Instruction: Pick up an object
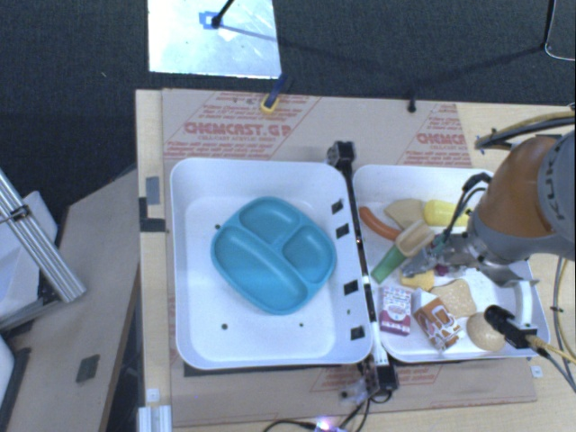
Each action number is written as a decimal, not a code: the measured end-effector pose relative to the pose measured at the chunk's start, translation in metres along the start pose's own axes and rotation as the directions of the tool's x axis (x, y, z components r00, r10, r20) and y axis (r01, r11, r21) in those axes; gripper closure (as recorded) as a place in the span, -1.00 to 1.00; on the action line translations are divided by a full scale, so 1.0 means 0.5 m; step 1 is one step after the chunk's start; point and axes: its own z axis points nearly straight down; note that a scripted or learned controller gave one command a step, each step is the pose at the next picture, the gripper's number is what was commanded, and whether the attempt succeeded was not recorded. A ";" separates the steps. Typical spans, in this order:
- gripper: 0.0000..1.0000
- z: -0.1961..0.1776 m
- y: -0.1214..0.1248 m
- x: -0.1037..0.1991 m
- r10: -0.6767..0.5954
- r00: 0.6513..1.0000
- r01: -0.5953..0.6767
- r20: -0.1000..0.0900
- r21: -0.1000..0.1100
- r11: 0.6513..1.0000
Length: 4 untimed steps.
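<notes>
The right bin (pixel 538 311) holds several toy foods. Among them are an orange-red sausage (pixel 379 223), a green stick (pixel 389 262), a tan bread piece (pixel 405 211), a yellow piece (pixel 439 211), a toast slice (pixel 455 297), a small white and red carton (pixel 396 310), an orange box (pixel 438 323) and a round bun (pixel 485 332). My gripper (pixel 428 261) reaches in from the right and sits low over the middle of this pile, next to a tan piece (pixel 414 238) and a yellow wedge (pixel 418 281). Its tips are blurred into the clutter.
The left bin (pixel 193 331) carries a blue divided plate (pixel 274 255). A black divider (pixel 356 259) runs between the bins. My arm's orange band (pixel 520 187) hangs over the right bin's far right side. A shiny metal sheet (pixel 214 23) lies beyond the bench.
</notes>
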 end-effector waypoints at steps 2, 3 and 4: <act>1.00 -0.160 0.020 -0.014 -0.002 1.000 0.002 0.008 -0.001 1.000; 1.00 -0.268 0.024 -0.014 -0.002 1.000 0.002 0.007 -0.001 1.000; 1.00 -0.274 0.034 0.085 -0.005 1.000 0.005 0.005 0.003 1.000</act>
